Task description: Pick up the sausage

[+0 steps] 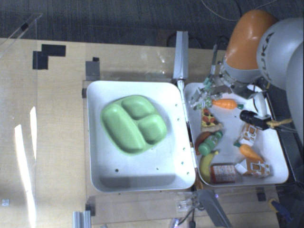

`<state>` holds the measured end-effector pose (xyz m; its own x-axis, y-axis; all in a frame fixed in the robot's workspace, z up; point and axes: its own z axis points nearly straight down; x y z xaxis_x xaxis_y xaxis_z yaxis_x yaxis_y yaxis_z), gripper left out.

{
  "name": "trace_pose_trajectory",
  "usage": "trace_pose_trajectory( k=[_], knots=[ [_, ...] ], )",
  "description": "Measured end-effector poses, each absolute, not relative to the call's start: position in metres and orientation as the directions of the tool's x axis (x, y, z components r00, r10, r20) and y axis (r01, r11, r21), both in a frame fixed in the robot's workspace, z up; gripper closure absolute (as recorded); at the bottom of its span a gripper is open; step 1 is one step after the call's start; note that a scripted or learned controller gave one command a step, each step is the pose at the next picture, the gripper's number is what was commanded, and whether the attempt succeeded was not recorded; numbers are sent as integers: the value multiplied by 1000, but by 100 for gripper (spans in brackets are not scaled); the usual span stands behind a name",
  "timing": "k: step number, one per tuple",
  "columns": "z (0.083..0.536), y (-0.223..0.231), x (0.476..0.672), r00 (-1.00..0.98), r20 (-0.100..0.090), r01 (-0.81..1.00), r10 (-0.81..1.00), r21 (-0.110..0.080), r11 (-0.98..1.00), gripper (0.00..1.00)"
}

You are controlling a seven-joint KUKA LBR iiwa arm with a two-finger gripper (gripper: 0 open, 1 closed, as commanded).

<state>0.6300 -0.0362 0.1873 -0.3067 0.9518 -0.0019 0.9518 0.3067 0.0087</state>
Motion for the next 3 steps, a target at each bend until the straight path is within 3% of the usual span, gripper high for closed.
trace_pose_trajectory(
  k=[1, 2, 3],
  knots=[
    [154, -89, 613, -360, -3, 933, 933, 6, 360, 0],
    [89, -88, 628, -344, -5, 939, 939, 12, 344, 0],
    [187, -43, 641, -359, -3, 933, 933, 8, 359, 0]
  ],
)
